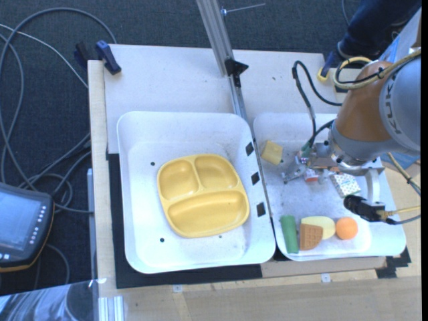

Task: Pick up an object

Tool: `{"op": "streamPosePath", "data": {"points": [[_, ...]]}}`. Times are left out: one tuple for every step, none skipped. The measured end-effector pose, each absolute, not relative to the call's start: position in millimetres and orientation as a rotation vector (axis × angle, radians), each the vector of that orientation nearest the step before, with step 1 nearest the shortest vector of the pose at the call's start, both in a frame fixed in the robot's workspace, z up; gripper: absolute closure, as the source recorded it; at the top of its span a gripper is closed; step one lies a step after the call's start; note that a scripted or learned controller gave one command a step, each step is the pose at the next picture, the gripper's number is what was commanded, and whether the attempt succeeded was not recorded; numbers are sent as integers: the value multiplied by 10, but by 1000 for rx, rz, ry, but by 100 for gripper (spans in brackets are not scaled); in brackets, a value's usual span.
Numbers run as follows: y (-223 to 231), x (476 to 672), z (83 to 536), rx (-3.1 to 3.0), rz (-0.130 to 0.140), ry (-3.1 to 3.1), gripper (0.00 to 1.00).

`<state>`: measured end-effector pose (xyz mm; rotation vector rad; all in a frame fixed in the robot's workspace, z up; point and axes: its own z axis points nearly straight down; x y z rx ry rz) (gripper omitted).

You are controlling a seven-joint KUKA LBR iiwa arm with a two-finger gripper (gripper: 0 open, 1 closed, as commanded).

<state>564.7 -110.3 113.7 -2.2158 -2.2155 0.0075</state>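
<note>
The green stick (288, 233) lies beside the waffle piece (311, 236), long axis running near-to-far; the gripper (297, 169) hovers beyond, finger state unclear.

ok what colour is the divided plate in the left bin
Yellow: the divided plate is plain yellow all over, seen in the camera view.

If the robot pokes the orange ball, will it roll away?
Probably. The orange ball looks round and smooth, so a nudge would likely roll it. It lies near the bin wall, which should stop it. It seems small and probably light.
</note>
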Motion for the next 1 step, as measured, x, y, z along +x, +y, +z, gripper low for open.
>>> {"op": "streamPosePath", "data": {"points": [[-1101,5675,1289,-2221,-3,-2222,100]]}}
